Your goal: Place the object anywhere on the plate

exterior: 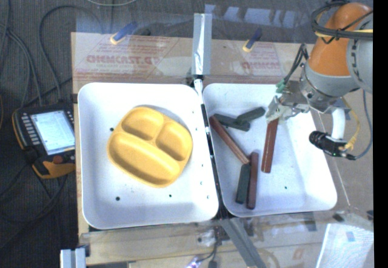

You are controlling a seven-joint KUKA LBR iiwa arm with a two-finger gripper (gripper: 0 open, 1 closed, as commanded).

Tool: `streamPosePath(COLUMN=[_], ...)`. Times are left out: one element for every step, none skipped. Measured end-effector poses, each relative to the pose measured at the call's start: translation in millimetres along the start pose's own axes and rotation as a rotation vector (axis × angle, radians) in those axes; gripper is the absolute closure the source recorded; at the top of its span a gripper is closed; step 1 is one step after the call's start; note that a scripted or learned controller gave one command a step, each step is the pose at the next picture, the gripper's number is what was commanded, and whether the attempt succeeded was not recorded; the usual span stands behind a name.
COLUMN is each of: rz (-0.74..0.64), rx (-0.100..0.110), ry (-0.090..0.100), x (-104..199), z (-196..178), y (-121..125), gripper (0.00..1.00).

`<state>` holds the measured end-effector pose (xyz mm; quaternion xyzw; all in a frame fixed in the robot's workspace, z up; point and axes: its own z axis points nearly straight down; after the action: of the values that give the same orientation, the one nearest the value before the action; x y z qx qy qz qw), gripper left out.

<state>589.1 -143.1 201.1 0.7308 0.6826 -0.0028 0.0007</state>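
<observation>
We read only faint, mirrored red print on the board (124, 59). We count one yellow plate (151, 145) in the left bin (97, 200) and five sticks in the right bin (309, 191). The gripper (276, 109) pinches the brown stick (269, 145).

The bench (91, 67) is seen as a pale brown board with faint reddish lettering printed along its far strip. Two shallow white bins are set on it side by side, touching along their inner edges: the left bin (97, 200) and the right bin (315, 191). A grey upright post (201, 42) is fixed at the far edge, in line with the seam between the bins. Two small clamps with blue and yellow parts (123, 32) (252, 40) are seen on the far strip, one behind each bin.
</observation>
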Motion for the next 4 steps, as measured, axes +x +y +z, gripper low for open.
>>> streamPosePath(rz=[-0.047,-0.012,-0.032,0.004], rx=[0.0,0.001,0.001,0.002], ry=[0.005,-0.003,0.002,0.004], x=[114.4,154.4,203.6,216.7], z=[-15.6,13.2,17.8,18.0], y=[3.3,-27.9,-33.7,-17.1], gripper=[1.0,1.0,1.0,1.0])
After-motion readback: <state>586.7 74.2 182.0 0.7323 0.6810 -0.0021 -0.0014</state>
